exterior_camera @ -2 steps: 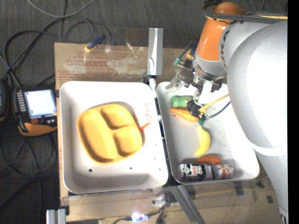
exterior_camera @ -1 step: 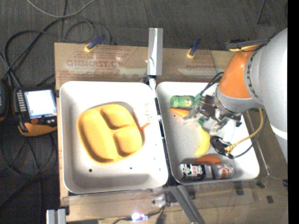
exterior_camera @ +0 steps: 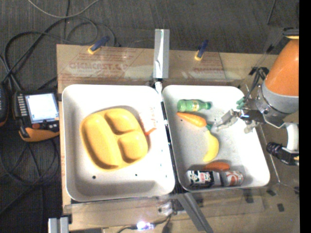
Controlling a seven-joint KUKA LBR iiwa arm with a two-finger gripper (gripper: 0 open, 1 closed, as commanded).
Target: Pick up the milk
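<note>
Two white bins sit side by side on the table (exterior_camera: 73,57). The left bin (exterior_camera: 73,178) holds one yellow divided tray (exterior_camera: 115,138) with three compartments, and one small orange scrap (exterior_camera: 148,129) lies just at the tray's right edge. The right bin (exterior_camera: 252,171) holds six things: one green bottle (exterior_camera: 193,105) lying on its side near the far wall, one carrot (exterior_camera: 191,119) just below it, one banana (exterior_camera: 211,147) near the middle, one small red-orange piece (exterior_camera: 216,166) near the banana's lower end, and two containers lying along the near wall, a dark one with a white label (exterior_camera: 200,178) and a red and white can (exterior_camera: 233,178) touching it on the right. The dark container looks like the milk, though its label is too small to read. The pincer (exterior_camera: 217,125) hovers over the right bin between the carrot's tip and the banana's top, well apart from the milk; whether its fingers are spread or pressed together cannot be made out, and nothing is seen between them. The arm (exterior_camera: 284,76) is cut off at the right edge. A handheld screen (exterior_camera: 38,108) rests on the floor to the left of the table, and two clamps (exterior_camera: 98,44) hold the table's far edge.
</note>
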